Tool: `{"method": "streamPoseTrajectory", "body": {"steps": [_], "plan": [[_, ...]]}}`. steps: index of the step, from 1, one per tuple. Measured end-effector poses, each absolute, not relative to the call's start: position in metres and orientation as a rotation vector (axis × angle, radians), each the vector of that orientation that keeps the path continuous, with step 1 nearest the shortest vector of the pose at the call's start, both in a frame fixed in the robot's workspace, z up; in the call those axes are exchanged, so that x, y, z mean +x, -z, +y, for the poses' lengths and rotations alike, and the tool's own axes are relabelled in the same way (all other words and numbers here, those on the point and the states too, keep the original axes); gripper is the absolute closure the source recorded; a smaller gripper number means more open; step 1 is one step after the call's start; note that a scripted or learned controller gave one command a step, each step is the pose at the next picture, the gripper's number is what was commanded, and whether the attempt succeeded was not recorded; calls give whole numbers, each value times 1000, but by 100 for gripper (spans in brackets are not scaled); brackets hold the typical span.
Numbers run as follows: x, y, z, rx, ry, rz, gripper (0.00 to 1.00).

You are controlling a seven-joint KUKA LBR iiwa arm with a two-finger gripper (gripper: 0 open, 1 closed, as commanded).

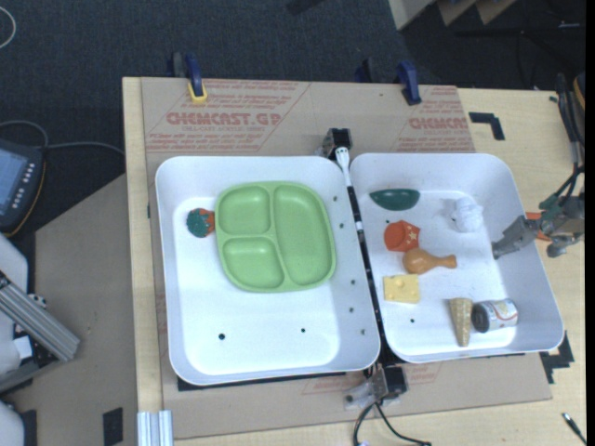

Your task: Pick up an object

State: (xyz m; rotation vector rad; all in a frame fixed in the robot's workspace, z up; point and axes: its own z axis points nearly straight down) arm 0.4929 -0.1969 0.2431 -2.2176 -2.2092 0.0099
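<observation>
Camera view: we see the pincer (507, 242) at the right bin (530, 277) rim; we cannot tell its state.
Objects: orange drumstick (429, 262), yellow cheese wedge (402, 289), can (492, 315) in right bin.
Left bin (186, 323): green plate (276, 235).

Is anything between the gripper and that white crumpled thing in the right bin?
Nothing visible. The gripper sits at the right bin's right edge, and the white crumpled object lies just to its upper left across bare bin floor. The other objects lie farther left or nearer the camera.
</observation>
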Motion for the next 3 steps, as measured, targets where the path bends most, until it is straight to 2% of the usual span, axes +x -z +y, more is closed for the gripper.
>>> {"method": "streamPoseTrajectory", "body": {"steps": [1,2,3], "plan": [[495,-249,-196,-2221,0,-2222,0],[487,-199,-191,-2218,-3,-2217,0],[493,-138,-191,-2217,-3,-2217,0]]}}
